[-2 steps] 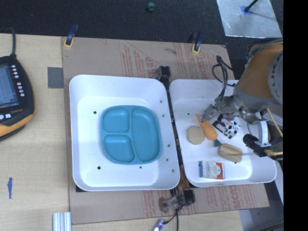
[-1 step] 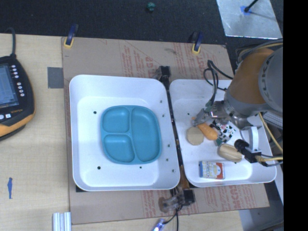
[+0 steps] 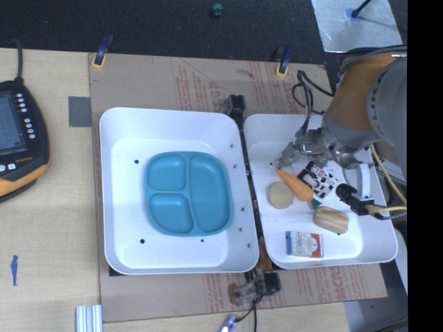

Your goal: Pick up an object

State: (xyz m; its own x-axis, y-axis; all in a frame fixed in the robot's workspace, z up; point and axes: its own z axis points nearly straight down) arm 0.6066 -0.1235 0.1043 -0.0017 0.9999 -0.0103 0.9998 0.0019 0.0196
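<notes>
The orange carrot (image 3: 295,184) is lying at a slant in the right bin (image 3: 277,251), just below and to the left of my claw (image 3: 304,152). A round beige disc (image 3: 281,196) is touching its lower side, and a small black and white toy (image 3: 320,179) is sitting just beside its right end. Further down, a wooden block (image 3: 331,219) and a little printed box (image 3: 304,244) are resting near the front wall. I am hanging my claw over the upper part of this bin, near the carrot, but I cannot tell if it is open or closed. The left bin (image 3: 124,133) is holding a blue divided plate (image 3: 187,192).
</notes>
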